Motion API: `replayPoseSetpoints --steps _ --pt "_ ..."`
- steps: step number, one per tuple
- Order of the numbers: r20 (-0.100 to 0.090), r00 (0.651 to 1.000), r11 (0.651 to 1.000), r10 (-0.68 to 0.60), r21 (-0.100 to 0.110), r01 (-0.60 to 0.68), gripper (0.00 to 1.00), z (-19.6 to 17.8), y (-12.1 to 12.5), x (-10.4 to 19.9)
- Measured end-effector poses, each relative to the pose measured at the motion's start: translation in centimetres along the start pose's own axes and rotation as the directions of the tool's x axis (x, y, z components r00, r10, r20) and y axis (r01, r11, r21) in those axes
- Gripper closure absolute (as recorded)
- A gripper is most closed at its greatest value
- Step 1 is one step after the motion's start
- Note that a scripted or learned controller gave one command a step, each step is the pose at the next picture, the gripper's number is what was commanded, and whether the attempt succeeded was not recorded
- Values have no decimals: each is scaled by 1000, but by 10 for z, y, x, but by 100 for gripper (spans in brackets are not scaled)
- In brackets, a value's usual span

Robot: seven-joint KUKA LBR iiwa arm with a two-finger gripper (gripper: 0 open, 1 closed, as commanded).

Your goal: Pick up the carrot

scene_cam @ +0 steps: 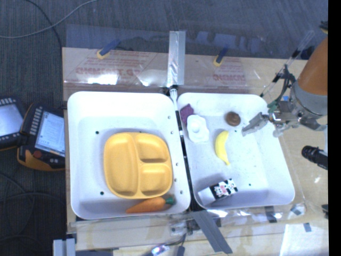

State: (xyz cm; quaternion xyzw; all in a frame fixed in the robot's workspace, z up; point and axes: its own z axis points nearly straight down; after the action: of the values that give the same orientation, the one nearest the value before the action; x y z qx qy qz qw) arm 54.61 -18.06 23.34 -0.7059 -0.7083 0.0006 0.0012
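white bins [80, 143] sit side by side; claw [254, 124] over the right one, grip state unclear.

Both white bins [80, 159] look like smooth moulded plastic with a faint sheen along their rims. The yellow divided tray [139, 164] is glossy plastic too, catching soft highlights. The carrot [149, 205] has a matt orange skin, and the banana [221, 146] a smooth, dull yellow one. The surface [311, 185] reads as pale wood, the floor [53, 9] as rough dark carpet.
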Motion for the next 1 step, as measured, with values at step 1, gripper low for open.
replayPoseSetpoints --steps 1 --pt "3 1000 1000 -26 -14 26 0 143 -19 44"
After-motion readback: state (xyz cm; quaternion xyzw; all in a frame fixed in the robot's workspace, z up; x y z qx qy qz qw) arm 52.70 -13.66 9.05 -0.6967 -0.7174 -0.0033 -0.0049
